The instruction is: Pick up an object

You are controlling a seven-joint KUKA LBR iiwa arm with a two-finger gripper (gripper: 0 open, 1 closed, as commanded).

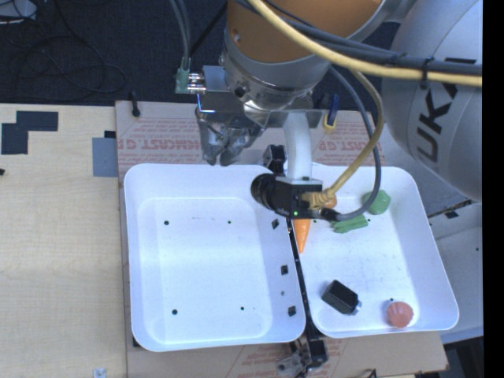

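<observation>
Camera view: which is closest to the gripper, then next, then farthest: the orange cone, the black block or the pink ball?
Measured from the gripper, which is above the far rim of the left bin:
1. orange cone, in the right bin, beside the divider.
2. black rectangular block, right bin, near side.
3. pink round ball, right bin, near right corner.

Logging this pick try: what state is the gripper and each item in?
gripper: above the left bin's far rim, carrying nothing visible.
orange cone: lying on its side in the right bin.
green piece: lying in the right bin, partly hidden.
black block: lying flat in the right bin.
pink ball: resting at the right bin's near corner.
</observation>
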